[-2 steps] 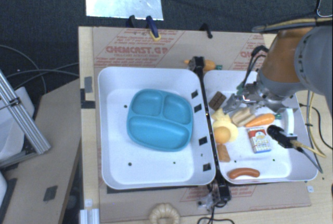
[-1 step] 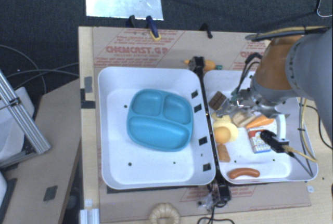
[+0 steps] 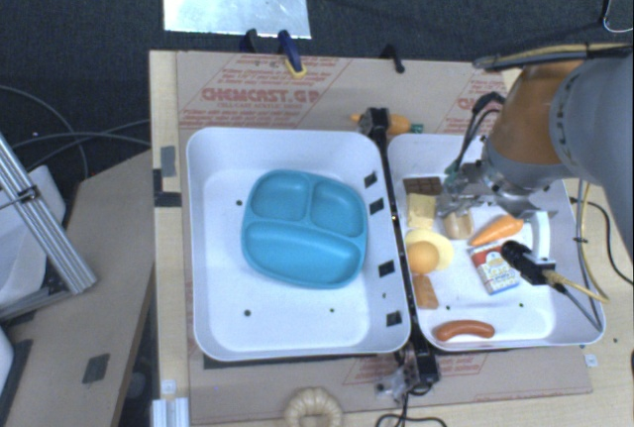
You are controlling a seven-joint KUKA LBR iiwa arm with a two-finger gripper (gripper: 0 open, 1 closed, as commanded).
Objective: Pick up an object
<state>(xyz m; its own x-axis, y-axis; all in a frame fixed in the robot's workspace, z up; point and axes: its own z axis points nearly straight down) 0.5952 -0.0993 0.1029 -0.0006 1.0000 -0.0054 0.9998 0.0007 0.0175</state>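
On the counter point(image 3: 248, 83), we see a blue divided plate point(image 3: 304, 228) lying in the left bin point(image 3: 213, 247). In the right bin point(image 3: 555, 316) sit toy foods: a yellow egg-like ball point(image 3: 424, 255), a sausage point(image 3: 464, 330) and a carrot point(image 3: 494, 230). The hand point(image 3: 458, 200) hangs low over pale pieces; we cannot tell its grip.
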